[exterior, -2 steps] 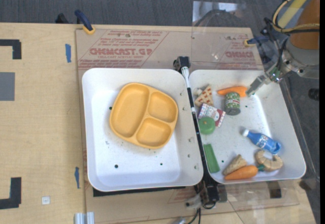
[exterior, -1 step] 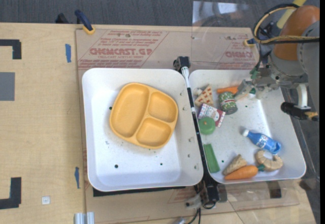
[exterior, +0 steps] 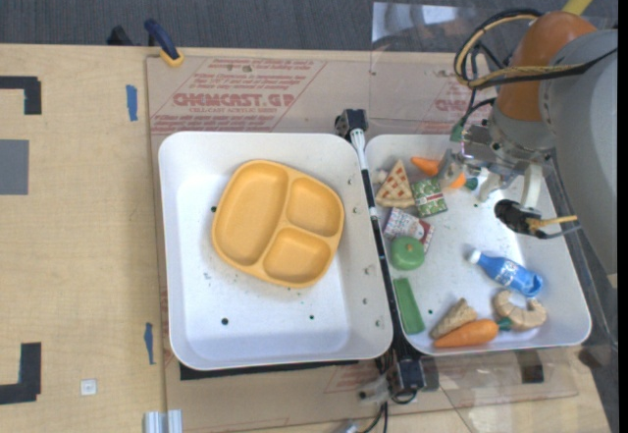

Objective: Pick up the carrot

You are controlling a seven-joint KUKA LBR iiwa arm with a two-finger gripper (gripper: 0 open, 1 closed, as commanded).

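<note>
Jaws on our gripper (exterior: 469, 174) sit low in the right bin (exterior: 574, 269), but we cannot tell how wide they stand or whether they touch anything. We see the carrot (exterior: 467, 333) well apart from them, at the bin's near edge beside a sandwich wedge (exterior: 453, 315).

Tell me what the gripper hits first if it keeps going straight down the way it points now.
Most likely the bare floor of the right bin, beside a small orange piece. The gripper sits at the bin's far end; the carrot lies at the near end, well off that line. Depth is hard to judge.
</note>
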